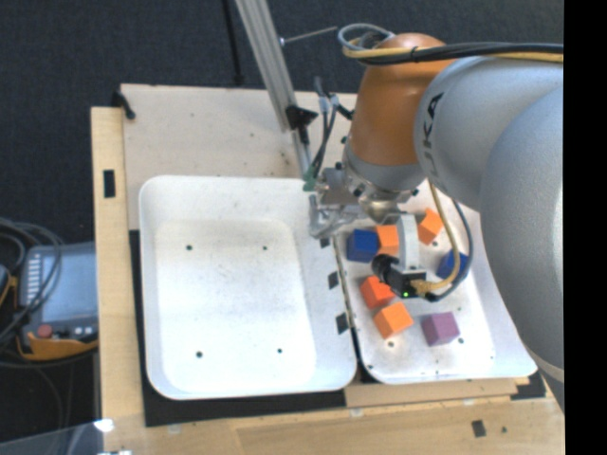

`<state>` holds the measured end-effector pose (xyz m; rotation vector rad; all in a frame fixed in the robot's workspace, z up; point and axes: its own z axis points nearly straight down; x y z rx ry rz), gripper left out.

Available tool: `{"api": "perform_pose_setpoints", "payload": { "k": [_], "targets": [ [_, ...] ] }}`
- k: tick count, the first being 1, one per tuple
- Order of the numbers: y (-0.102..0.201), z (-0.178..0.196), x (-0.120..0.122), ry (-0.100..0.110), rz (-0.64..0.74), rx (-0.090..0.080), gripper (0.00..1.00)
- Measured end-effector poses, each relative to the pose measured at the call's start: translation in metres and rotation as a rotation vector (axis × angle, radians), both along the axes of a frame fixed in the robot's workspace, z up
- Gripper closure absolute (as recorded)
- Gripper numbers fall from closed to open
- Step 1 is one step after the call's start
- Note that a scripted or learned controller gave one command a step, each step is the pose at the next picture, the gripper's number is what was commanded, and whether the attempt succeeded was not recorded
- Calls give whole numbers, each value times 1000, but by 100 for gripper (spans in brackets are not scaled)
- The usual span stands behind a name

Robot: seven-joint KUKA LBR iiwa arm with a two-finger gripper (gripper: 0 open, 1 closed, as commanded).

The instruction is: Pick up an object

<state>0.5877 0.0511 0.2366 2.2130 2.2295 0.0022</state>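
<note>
Item: right bin [474,358], blocks. Your jaws [334,218] (state: cannot tell) hang at its left rim; blue block [362,245] lies just right.

The two bins, the left bin [237,292] and the right bin [474,349], look like smooth white plastic, the left one speckled with grime. The bench [190,131] beneath reads as pale, matt wood or board (raw-looking at the edges). The arm [503,131] has a satiny grey shell and a glossy orange band [394,102] catching the light. A slanted rail [266,55] at the far side is ribbed, bare metal. The blocks, such as the purple one [440,328], appear matt. The floor [95,27] looks like dark, rough carpet.
</note>
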Motion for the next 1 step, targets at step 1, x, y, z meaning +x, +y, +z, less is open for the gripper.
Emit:
{"api": "perform_pose_setpoints", "payload": {
  "k": [1],
  "targets": [
    [45, 1, 8, 0, -1, 0, 100]
  ]
}}
